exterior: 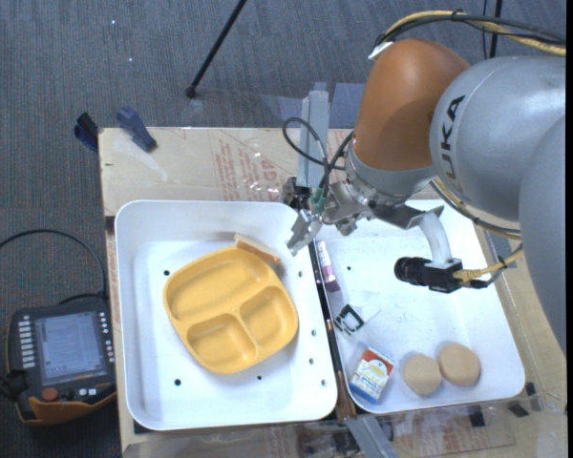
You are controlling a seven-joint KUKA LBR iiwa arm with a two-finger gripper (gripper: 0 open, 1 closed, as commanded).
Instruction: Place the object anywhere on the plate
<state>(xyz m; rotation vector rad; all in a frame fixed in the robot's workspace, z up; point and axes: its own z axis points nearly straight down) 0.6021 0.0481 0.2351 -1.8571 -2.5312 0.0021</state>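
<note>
Resting in the left bin [134,351]: one plate [231,309], yellow, smooth moulded plastic, rounded-square, divided into three compartments, none holding anything.

Item, tan flat piece [259,249]: thin, matte, straight-edged with a darker brown border, toast-like. It lies in the left bin against the plate's far right rim, partly hidden by that rim. Its visible long axis runs from upper left to lower right, with the lower end pointing toward the wall between the bins.

Item, gripper [300,237]: metallic, hanging over that wall just right of the tan piece; whether it is open or closed cannot be told.

Right bin [401,322], shallow white plastic:
- One slim dark pen-like stick [326,270] along the left wall.
- One small black-and-white clip [348,319].
- One small printed carton [371,374], orange, white and blue.
- Two round tan discs [422,374] [458,364], side by side and touching.
</note>
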